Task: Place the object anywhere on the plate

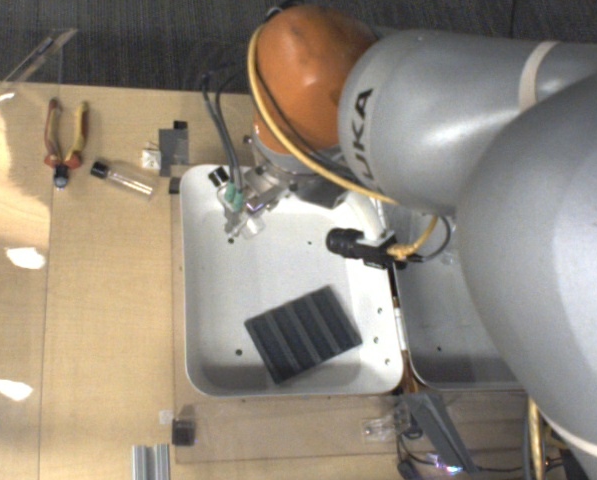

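The gripper (pixel 240 206) hangs over the far corner of the left bin (pixel 203 358), something greenish at its tip — whether it is carrying the object or not, I cannot tell. The dark ribbed plate (pixel 303 333) lies near the bin's front, well apart from it. A good approach would centre over the plate, descend low, then release — avoiding the bin wall.

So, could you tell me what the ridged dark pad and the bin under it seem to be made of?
Pad: probably rubber or foam, matte dark grey with parallel ribs and no shine. Bin: likely moulded plastic, smooth white with rounded corners and soft sheen.
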